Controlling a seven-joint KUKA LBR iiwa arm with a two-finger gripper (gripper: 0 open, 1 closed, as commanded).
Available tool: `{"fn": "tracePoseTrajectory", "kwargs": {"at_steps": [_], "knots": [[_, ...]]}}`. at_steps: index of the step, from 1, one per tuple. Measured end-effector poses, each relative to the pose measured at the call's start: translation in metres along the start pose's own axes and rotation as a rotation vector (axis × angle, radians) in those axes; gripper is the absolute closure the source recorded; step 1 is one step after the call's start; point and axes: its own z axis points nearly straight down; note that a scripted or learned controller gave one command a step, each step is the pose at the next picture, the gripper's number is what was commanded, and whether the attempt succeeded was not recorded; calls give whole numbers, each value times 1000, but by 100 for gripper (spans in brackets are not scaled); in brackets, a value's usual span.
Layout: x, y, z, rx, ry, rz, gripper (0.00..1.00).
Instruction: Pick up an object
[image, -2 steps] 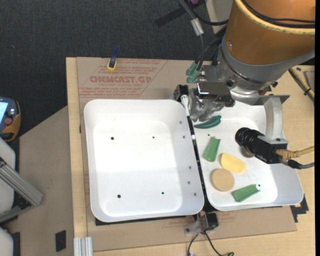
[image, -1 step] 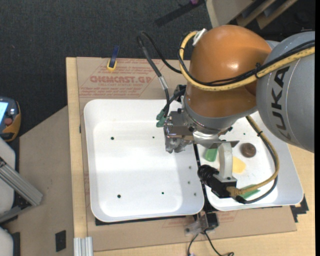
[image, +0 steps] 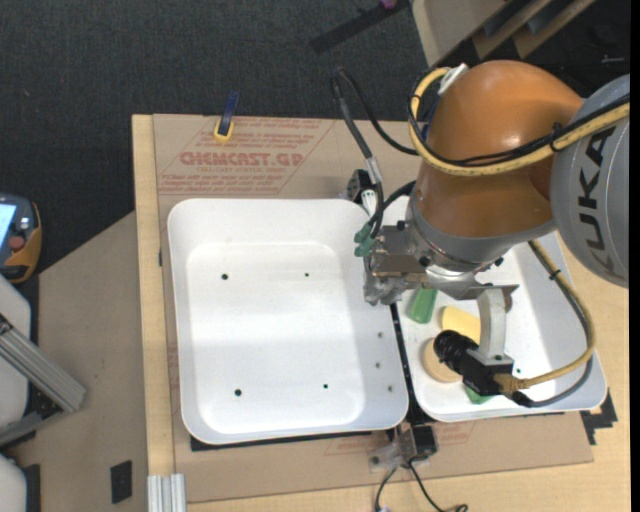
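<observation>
Red lettering on the brown cardboard sheet (image: 250, 150) under the bins reads roughly "CHEMCAST GP", with smaller lines below it too fine to make out. Large dark letters "UK" show on the grey arm (image: 595, 190) at the right edge.

Two white bins sit side by side on the cardboard. The left bin (image: 200, 300) has four small dark dots on its floor. The right bin (image: 580, 385) is mostly covered by the arm's orange wrist dome, which hangs over it and blocks much of its floor.

I count four things in the right bin that can be seen past the arm: a green block (image: 422, 304) just beside the bin's left wall, a pale yellow piece (image: 460, 322) next to it, a tan round disc (image: 436, 363) nearer the front, and a small green piece (image: 478, 395) at the front, partly under a black part of the wrist. The gripper (image: 395, 283) sits low over the left side of that bin, near the green block; its metal body hides the fingers, so I cannot tell whether it is open or closed, nor whether it touches anything.

Black and yellow cables loop around the dome. A blue and yellow clip (image: 228, 118) sits at the cardboard's far edge. Dark carpet lies beyond.
</observation>
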Motion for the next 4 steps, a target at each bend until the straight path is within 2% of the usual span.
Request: {"fn": "tracePoseTrajectory", "kwargs": {"at_steps": [1,2,3,4], "knots": [[-63,1,-97,-19,1,2,100],[-21,19,-208,-22,5,-10,100],[1,-2,-234,-12,4,-9,100],[-37,16,-232,-9,1,-1,100]]}}
